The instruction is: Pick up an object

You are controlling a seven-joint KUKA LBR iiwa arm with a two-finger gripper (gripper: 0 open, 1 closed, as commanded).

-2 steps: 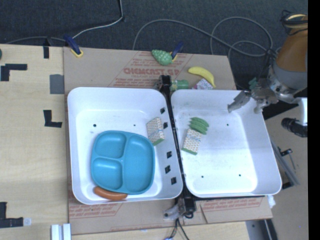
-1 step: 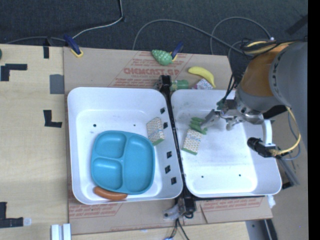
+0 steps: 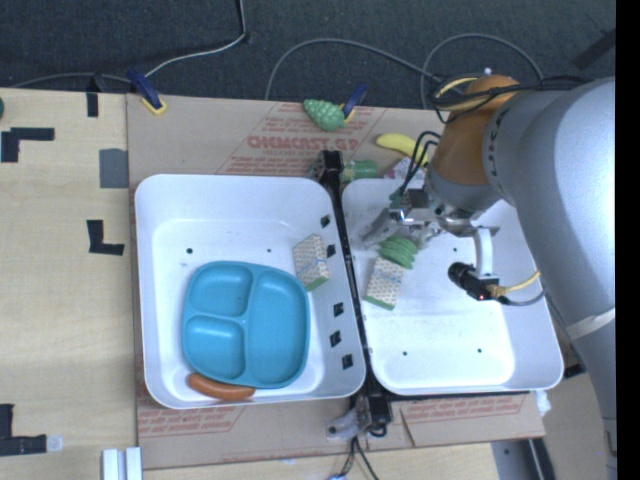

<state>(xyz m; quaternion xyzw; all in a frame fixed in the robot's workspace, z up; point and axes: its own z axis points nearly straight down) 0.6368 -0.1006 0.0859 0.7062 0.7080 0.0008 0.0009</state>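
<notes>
In the right bin (image 3: 470, 358), my gripper (image 3: 404, 228) hangs low near the back left corner. A small green ribbed object (image 3: 400, 252) lies right under its tip, touching or nearly touching it. A speckled green-and-white block (image 3: 384, 284) lies just in front of that, on the bin floor. The left bin (image 3: 200, 203) has a blue divided plate (image 3: 245, 325), a second speckled block (image 3: 312, 261) against the right wall, and an orange sausage-shaped object (image 3: 220, 388) at the front edge.
Behind the bins on the cardboard lie a green knobbly object (image 3: 324, 114), a yellow banana (image 3: 396, 144) and a small green piece (image 3: 361, 170). The black divider (image 3: 342, 268) runs between the bins. The arm's grey body (image 3: 560, 188) covers the right bin's right side.
</notes>
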